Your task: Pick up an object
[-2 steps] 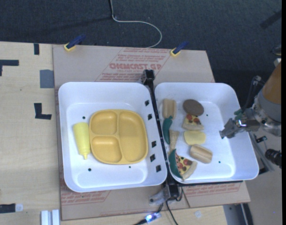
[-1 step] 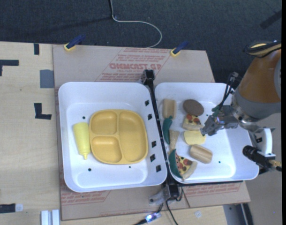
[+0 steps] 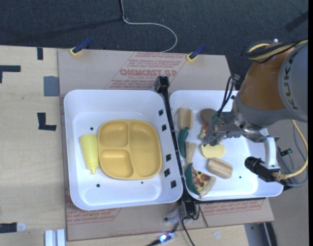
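Scanning left to right, risks noted per item.
Left bin: holds a yellow bottle at 9 o'clock of the yellow divided plate; both well apart from the arm.
Divider: a green piece and pizza slice lie against it; hard to approach from that side.
Right bin: crowded; bread roll at 11 o'clock, yellow block centre, sausage-like piece at 5 o'clock of it.
Gripper: low over the clutter at 12 o'clock of the yellow block; grip state cannot be told, nothing seen held.
Risk: neighbours touching; a descent could land between items, nudge them, or close on nothing.
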Controlling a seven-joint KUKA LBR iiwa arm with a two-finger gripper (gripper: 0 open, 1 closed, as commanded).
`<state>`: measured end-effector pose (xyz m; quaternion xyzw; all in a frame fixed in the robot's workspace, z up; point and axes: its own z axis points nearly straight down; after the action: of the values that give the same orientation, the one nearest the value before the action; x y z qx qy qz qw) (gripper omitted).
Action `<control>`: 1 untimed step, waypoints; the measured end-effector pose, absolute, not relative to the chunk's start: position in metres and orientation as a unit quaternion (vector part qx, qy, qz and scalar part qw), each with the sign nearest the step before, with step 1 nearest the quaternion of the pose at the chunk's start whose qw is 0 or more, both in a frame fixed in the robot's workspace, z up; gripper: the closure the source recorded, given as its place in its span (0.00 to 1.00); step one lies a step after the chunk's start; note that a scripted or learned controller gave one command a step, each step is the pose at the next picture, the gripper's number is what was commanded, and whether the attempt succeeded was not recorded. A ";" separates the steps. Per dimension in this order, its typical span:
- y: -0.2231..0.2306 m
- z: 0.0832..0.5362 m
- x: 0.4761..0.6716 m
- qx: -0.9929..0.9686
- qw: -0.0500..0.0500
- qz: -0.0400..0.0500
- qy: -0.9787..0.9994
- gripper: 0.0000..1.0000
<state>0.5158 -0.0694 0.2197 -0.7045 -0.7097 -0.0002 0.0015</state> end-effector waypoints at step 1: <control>-0.019 0.231 0.531 -0.705 0.001 0.000 -0.710 1.00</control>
<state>0.5314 -0.0193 0.2309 -0.7046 -0.7096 -0.0005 0.0008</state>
